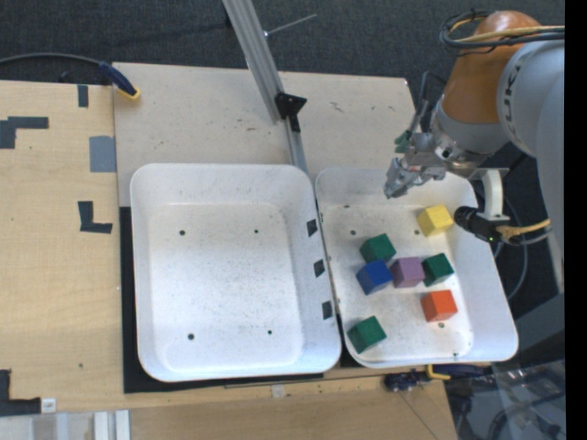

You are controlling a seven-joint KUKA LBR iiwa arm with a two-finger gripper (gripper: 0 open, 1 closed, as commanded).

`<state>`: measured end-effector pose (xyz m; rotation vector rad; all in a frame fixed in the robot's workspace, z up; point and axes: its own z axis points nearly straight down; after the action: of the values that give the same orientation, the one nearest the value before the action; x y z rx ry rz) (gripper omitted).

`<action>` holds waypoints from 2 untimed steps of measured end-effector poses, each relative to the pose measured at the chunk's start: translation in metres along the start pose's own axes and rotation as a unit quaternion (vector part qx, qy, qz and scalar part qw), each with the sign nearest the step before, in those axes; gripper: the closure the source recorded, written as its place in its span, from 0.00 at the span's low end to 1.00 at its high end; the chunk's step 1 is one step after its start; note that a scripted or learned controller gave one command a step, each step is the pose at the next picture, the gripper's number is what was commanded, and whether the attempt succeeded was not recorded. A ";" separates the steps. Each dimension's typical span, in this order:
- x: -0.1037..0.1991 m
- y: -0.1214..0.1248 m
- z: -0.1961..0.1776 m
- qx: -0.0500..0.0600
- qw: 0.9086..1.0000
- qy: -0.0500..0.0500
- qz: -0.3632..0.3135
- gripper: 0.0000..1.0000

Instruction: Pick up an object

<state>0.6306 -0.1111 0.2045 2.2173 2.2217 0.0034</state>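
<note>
2 shallow white bins sit side by side on the bench. The left bin (156,246), in the centre of the frame, shows only its speckled white floor. The right bin (486,337), at lower right, holds 7 blocks. There are 3 green blocks: one (377,247) near the bin's middle, one (437,268) to its right, and one (367,333) alone toward the bottom edge. There is 1 blue block (373,276), touching 1 purple block (408,271), which sits against the right-hand green one. 1 orange block (439,305) lies just below that group, and 1 yellow block (435,220) lies apart toward the upper right.

The gripper (400,183) hangs over the right bin's upper edge, up and left of the yellow block, with nothing between its fingers; how far they are apart I cannot tell.
</note>
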 end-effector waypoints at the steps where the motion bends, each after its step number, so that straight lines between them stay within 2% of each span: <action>1: 0.000 0.001 -0.024 0.001 1.000 0.000 0.000 1.00; 2: 0.063 0.007 -0.030 0.002 1.000 0.001 -0.003 1.00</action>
<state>0.6374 -0.0477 0.2348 2.2140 2.2310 0.0026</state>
